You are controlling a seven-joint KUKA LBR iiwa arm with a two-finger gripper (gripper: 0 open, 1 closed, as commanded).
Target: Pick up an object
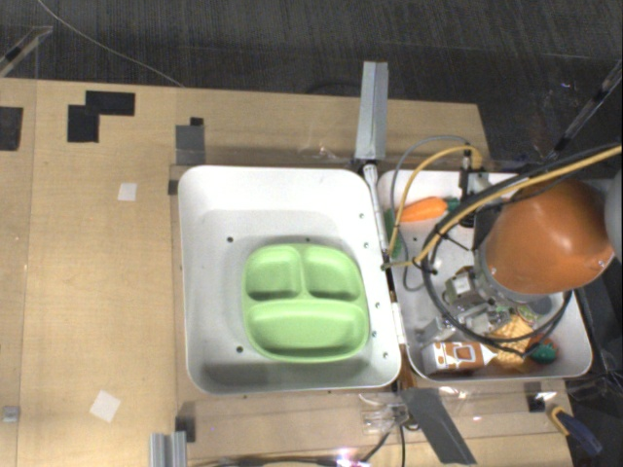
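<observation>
You've got two bins side by side on the bench [88, 290]. Left bin [209, 222] has a divided plate [305, 302] sitting near its 5 o'clock corner. Right bin [576, 350] is crowded w/ the arm [545, 238] hanging over the middle; a carrot-like item [425, 209] at 10 o'clock, small box [458, 356] at 7, other bits approx 5 o'clock.

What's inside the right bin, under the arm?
In the right bin: a carrot at the far end, a small brown carton and a green-tipped item along the near wall. The arm and its cables cover the middle.
</observation>
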